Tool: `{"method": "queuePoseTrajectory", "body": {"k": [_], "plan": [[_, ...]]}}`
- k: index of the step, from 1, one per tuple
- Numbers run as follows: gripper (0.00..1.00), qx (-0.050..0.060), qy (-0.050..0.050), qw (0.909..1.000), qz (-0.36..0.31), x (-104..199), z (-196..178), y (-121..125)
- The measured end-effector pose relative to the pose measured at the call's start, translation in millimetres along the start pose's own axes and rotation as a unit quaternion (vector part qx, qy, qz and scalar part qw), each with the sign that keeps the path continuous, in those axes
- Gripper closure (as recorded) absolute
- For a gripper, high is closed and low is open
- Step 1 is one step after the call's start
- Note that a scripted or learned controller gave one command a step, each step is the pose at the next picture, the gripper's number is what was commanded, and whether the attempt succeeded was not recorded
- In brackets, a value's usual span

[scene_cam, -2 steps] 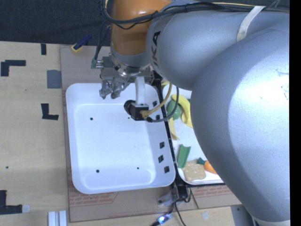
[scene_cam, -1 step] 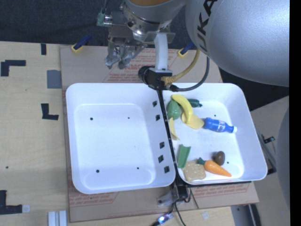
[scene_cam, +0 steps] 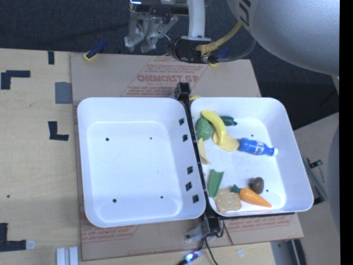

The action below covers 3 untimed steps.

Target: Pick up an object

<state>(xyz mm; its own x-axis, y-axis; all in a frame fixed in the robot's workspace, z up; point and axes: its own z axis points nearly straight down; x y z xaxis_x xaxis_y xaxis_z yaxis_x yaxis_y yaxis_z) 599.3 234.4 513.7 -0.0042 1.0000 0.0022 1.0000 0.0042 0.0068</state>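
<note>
Carrot (scene_cam: 255,197) low in right bin (scene_cam: 287,126), fingers (scene_cam: 144,39) high above bench

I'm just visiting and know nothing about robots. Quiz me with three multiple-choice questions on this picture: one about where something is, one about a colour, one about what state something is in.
1. Where do the toy items lie?
A. all in the right bin
B. all in the left bin
C. on the cardboard outside the bins

2. What colour is the small bottle?
A. red
B. blue
C. black

3. Where is the gripper just now?
A. pressed down among the toys
B. resting on the left bin's floor
C. raised above the bench, beyond the far edge of the bins

Answers:
1. A: the banana, carrot and the rest all sit inside the right bin.
2. B: the bottle is blue with a white label.
3. C: the gripper hangs at the top of the view, past the bins and touching no toy.
</note>
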Motion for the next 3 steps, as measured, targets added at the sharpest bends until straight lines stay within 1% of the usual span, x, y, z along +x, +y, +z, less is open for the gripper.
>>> {"method": "queuePoseTrajectory", "body": {"k": [1,2,3], "plan": [[1.0,0.001,-0.001,1.0,0.002,-6.7,-21.5,60.1],[1.0,0.014,-0.005,0.9999,0.002,-30.1,172.1,-29.9],[1.0,-0.002,0.001,1.0,0.0,-4.2,54.8,-4.8]]}}
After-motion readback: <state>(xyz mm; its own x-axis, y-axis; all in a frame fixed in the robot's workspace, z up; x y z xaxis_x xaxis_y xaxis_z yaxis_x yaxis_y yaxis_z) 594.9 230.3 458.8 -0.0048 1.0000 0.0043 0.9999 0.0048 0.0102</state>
